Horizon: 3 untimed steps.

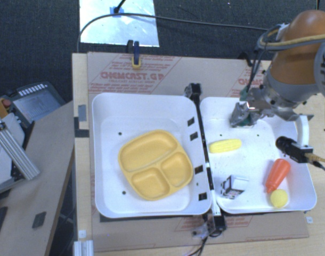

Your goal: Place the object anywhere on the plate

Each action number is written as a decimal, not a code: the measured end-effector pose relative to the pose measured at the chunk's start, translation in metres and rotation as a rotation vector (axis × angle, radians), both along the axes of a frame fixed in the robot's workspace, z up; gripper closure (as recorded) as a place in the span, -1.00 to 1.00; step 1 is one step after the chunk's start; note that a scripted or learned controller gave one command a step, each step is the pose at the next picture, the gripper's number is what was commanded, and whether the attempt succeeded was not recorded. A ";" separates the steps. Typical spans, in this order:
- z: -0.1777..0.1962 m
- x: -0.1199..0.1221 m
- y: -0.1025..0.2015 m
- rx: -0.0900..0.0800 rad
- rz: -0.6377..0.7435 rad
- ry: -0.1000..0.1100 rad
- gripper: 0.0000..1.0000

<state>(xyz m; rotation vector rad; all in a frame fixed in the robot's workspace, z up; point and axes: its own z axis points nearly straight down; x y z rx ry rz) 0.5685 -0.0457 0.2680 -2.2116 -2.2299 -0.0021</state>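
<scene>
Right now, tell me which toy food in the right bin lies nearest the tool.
The yellow plastic corn cob. It lies just below the tool, while the orange carrot and yellow lemon sit by the bin's far corner.

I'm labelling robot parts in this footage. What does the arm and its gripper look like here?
The arm is bulky and rounded, grey with a broad orange band above the wrist. Dark cables run along its upper side. Its wrist narrows to a metallic grey gripper with a touch of green at its base. A white bracket with a black cylindrical part sits beside it.
</scene>
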 end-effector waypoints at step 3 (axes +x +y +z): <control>-0.029 -0.026 0.164 0.001 0.002 -0.001 1.00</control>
